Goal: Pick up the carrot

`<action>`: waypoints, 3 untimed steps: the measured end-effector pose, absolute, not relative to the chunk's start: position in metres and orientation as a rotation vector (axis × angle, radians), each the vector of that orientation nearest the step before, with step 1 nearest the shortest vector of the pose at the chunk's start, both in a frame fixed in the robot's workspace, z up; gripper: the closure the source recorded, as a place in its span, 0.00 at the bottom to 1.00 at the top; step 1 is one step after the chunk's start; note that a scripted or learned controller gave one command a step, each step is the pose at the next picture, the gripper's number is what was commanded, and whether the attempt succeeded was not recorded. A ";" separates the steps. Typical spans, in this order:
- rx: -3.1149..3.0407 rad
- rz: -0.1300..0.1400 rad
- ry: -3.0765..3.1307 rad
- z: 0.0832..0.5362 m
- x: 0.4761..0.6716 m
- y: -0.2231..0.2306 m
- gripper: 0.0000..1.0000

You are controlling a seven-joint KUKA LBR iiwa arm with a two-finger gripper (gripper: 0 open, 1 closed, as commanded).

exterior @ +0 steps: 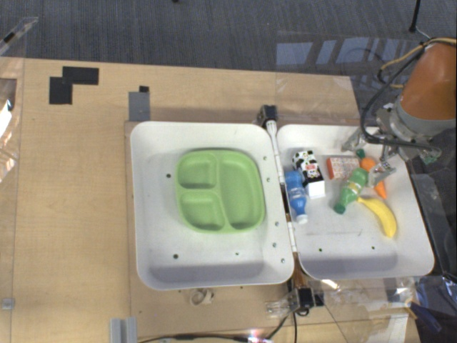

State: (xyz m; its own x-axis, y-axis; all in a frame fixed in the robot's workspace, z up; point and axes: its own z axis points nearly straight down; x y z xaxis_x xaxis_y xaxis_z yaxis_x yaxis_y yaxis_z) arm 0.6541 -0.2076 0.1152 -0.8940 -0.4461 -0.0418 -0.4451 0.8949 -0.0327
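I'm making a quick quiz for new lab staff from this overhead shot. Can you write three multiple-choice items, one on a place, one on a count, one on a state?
1. Where does the green divided tray lie?
A. In the left bin
B. In the right bin
C. On the bare bench

2. How many compartments does the tray have?
A. Two
B. Three
C. Five

3. How does the banana lie?
A. Flat on the right bin's floor
B. Standing on end
C. On the tray

Answers: 1 A, the tray sits in the middle of the left bin. 2 B, its ridges mark off three sections. 3 A, it lies flat next to the green bottle.
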 end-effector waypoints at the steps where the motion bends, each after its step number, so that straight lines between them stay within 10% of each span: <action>1: -0.989 -0.029 2.951 0.099 0.657 -0.209 0.00; 2: -1.238 -0.038 2.854 0.100 0.635 -0.210 0.00; 3: -1.233 -0.052 2.844 0.117 0.640 -0.211 1.00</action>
